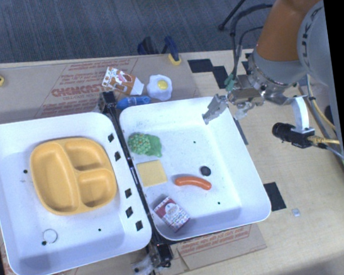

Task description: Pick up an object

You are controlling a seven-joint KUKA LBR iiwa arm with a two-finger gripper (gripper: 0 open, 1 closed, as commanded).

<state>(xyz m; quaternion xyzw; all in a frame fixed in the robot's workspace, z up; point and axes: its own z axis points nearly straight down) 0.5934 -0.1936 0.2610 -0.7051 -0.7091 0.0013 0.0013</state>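
One fixed camera looks down at a slant on both white bins [24, 262] from above.

Seeing even, diffuse overhead light, no hard hotspots. Both white bins bright, near clipping on floors; left bin [14, 187] shows soft grey shading along its 6 o'clock wall. Shadows short and faint: thin one under sausage [193, 182], small one under yellow tray [73, 174]. Arm [290, 28] at 2 o'clock slightly soft, orange band smeared. Overall low resolution, mild compression noise on grey carpet [79, 19] at 12 o'clock. Print on cardboard [76, 90] barely legible. No obvious edge distortion.
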